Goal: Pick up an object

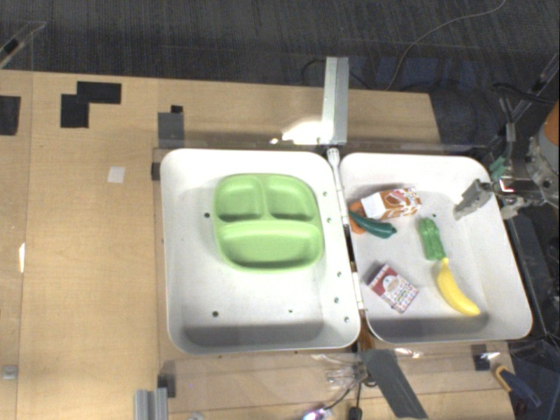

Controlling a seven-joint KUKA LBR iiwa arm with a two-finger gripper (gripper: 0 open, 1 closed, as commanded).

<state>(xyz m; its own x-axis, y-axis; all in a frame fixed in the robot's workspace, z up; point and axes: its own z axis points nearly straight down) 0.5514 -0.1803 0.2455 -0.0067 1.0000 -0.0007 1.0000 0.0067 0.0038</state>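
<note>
The right bin (490, 261) holds several small objects. A white and orange snack packet (394, 203) lies near the bin's back left, with a dark green and orange vegetable-like piece (371, 227) just in front of it. In the middle lies a green cylinder (430, 239), and a yellow banana (456, 290) sits in front of that. Toward the front left is a small red and white box (391, 288). My gripper (473, 199) hangs over the bin's back right part, to the right of the packet and apart from all the objects, with nothing seen in it.
In the left bin (188, 261) rests a green divided plate (267, 220). A raised rim (341, 234) separates the two bins. A metal post (336, 99) stands behind them. The arm and cables (529, 169) crowd the right edge of the right bin.
</note>
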